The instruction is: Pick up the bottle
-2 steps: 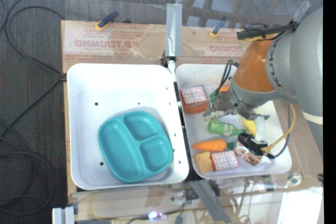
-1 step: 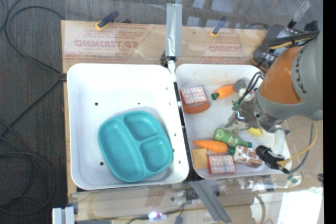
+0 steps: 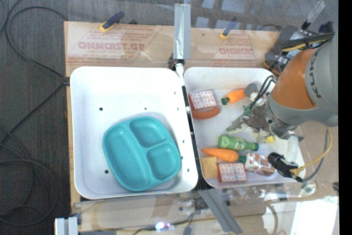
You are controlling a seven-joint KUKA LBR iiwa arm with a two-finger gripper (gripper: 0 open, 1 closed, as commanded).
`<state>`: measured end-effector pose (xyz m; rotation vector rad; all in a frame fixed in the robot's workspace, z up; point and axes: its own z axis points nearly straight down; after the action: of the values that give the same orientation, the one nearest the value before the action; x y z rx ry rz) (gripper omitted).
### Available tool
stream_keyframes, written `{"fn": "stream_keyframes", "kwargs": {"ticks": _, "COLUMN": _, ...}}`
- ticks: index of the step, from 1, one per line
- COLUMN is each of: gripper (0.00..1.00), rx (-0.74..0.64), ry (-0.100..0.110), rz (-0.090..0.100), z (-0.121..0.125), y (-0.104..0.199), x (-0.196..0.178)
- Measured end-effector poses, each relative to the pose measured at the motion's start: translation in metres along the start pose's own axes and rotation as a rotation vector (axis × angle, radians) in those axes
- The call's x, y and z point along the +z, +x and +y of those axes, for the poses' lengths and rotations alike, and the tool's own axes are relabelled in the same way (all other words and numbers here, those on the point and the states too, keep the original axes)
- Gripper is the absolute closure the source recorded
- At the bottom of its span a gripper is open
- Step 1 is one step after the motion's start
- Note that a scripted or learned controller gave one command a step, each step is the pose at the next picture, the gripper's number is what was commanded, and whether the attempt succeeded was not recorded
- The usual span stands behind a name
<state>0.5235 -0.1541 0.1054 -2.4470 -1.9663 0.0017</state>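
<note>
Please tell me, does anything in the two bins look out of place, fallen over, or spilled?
Nothing looks spilled or broken. The green bottle lies on its side in the right bin, among carrots and small boxes, not upright. The teal divided tray in the left bin sits askew to the bin walls.

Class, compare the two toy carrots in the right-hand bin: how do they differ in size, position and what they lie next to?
The upper carrot is short and stubby; the lower carrot is longer and slimmer. The upper carrot lies near the bin's far side, beside the gripper; the lower carrot lies nearer the front, just below the green bottle. The upper one tilts; the lower lies almost level. Both are orange.
</note>
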Motion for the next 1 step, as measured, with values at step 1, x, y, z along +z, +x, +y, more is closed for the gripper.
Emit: {"fn": "stream_keyframes", "kwargs": {"ticks": 1, "gripper": 0.00, "rx": -0.005, "ry": -0.021, "rz": -0.005, "z": -0.0376, "y": 0.0303, "x": 0.0148}}
